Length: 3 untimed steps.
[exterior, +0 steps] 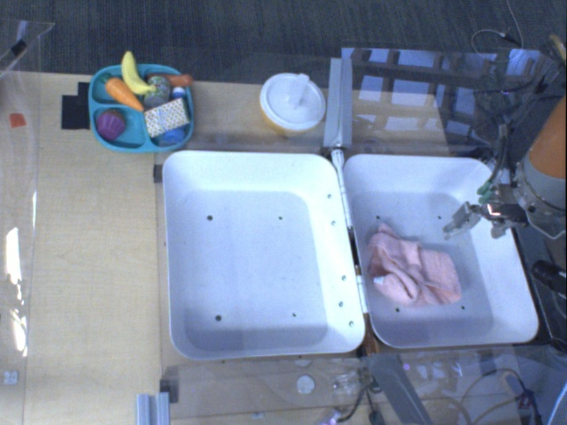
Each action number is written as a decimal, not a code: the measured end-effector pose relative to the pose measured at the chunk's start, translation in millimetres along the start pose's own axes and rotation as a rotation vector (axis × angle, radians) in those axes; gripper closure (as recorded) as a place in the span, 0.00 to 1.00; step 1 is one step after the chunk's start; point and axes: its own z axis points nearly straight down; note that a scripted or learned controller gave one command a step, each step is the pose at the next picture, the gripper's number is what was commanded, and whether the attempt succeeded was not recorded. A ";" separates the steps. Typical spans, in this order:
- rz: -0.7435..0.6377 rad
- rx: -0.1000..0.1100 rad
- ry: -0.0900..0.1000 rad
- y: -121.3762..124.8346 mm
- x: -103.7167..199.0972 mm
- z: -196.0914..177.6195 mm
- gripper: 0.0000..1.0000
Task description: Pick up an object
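Plainly, your target is the pink cloth (413, 275), a crumpled heap lying on the floor of the right bin (505, 330), in that bin's lower middle, closer to the seam with the left bin (239, 237) than to the far right wall. Judge it as light, soft and limp: it will sag and drape once lifted, and a shallow pinch may catch only one thin layer that slides free. It is not fragile, so you can press into it firmly. The best hold looks to be on one of the raised folds near the top of the heap, where the fabric bunches thickest, rather than on a flat edge lying against the bin floor. The end effector (468, 215) hangs over the right bin, up and to the right of the cloth and apart from it, with nothing between its fingers; whether those fingers stand apart or together you cannot tell from this angle. Beyond the right bin, on the tabletop (80, 264), a blue tray of toy food (142, 106) and a white lidded container (293, 102) sit well away from the cloth and need not concern you.
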 end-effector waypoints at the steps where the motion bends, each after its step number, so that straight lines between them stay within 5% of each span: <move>1: -0.002 -0.010 -0.002 -9.8 42.7 98.7 0.00; 2: -0.156 -0.016 -0.004 24.5 63.6 103.6 0.00; 3: -0.233 -0.003 -0.001 -14.4 43.7 42.2 0.00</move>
